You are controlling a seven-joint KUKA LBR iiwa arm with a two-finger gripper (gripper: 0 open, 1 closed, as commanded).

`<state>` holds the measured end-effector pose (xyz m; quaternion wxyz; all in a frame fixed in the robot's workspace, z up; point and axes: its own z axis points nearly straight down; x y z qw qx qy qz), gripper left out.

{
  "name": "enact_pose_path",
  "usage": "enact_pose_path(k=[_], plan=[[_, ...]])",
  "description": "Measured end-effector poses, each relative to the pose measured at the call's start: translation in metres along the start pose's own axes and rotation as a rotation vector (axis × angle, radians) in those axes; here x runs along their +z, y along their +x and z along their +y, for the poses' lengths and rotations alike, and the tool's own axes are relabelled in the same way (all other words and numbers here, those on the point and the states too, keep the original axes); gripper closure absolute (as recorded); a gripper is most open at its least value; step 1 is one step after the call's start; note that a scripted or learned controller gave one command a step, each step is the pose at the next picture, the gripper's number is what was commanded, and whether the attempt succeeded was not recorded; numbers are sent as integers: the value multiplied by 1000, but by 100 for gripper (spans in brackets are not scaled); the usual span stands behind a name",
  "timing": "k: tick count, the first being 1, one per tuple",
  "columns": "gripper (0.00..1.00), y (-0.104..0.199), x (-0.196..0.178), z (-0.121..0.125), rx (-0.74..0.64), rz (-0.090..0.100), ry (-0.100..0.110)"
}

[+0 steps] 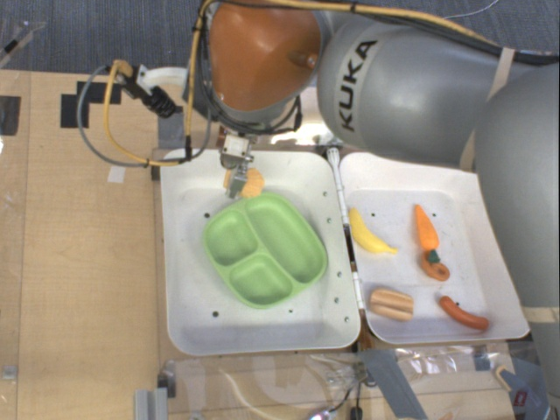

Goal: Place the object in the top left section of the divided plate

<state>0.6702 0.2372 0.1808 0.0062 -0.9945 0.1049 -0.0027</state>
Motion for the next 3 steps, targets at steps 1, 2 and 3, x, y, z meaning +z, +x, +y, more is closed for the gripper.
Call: enact_pose_path(k=[1, 2, 3], plan=[[100, 1, -12, -1, 6, 2, 7], [100, 2, -25, -3, 12, 4, 13], [100, -1, 47, 2, -5, -5, -8]])
